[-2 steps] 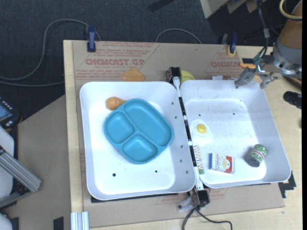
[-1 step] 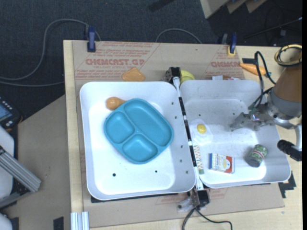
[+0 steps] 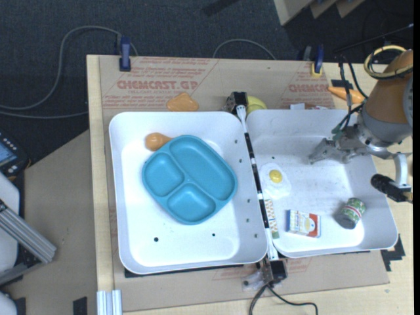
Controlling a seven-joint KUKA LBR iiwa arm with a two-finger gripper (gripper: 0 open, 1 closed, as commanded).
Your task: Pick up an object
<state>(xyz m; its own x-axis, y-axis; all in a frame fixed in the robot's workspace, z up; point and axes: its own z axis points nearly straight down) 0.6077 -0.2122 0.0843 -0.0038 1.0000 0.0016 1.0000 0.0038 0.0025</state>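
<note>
My fingers (image 3: 326,151) stand spread and empty over the right bin (image 3: 295,126), nothing lifted yet: the fried egg (image 3: 275,178), small carton (image 3: 302,223) and can (image 3: 351,212) lie apart below them.

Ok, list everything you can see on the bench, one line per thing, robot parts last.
left bin: 1, white, left half of the bench
right bin: 1, white, right half of the bench
divided plate: 1, blue, middle of the left bin
small round item: 1, orange, left bin, at the plate's upper left edge
fried egg toy: 1, white with yellow yolk, right bin near the divider
small box: 1, white, red and blue, lower right bin
can: 1, green label, on its side, lower right of the right bin
clamps: 2, blue, bench's far edge
arm: 1, grey with orange band, from the right
claw: 1, grey, over the right bin's upper part
</note>
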